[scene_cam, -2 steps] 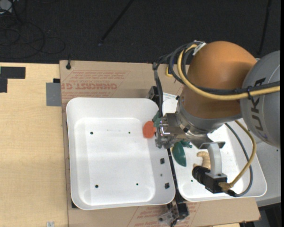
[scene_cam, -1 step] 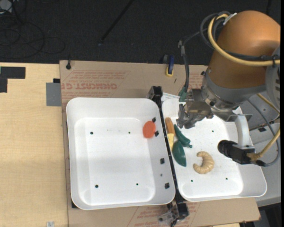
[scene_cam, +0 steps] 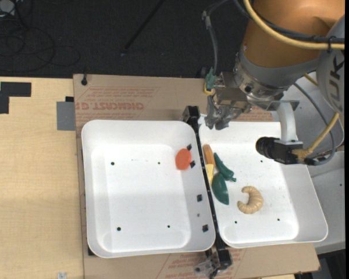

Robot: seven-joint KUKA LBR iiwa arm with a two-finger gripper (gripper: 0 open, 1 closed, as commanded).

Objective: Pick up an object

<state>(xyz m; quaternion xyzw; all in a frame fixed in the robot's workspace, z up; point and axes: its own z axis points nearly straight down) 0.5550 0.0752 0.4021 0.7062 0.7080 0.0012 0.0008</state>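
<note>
My gripper [scene_cam: 217,122] hangs over the back left corner of the right bin [scene_cam: 291,228], above the rim, and nothing shows between its fingertips. Below it, along the divider, lie an orange and yellow carrot-like piece [scene_cam: 208,158] and a green pepper-like piece [scene_cam: 220,179]. A tan croissant [scene_cam: 251,200] rests in the middle of the right bin. An orange-red round object [scene_cam: 184,159] sits at the right wall of the left bin [scene_cam: 104,202].
A black cylindrical part [scene_cam: 274,149] on a grey bracket juts over the right bin's back right area. The arm's orange band and grey wrist [scene_cam: 279,45] loom above the back of the right bin. Cardboard [scene_cam: 134,97] lies under both bins.
</note>
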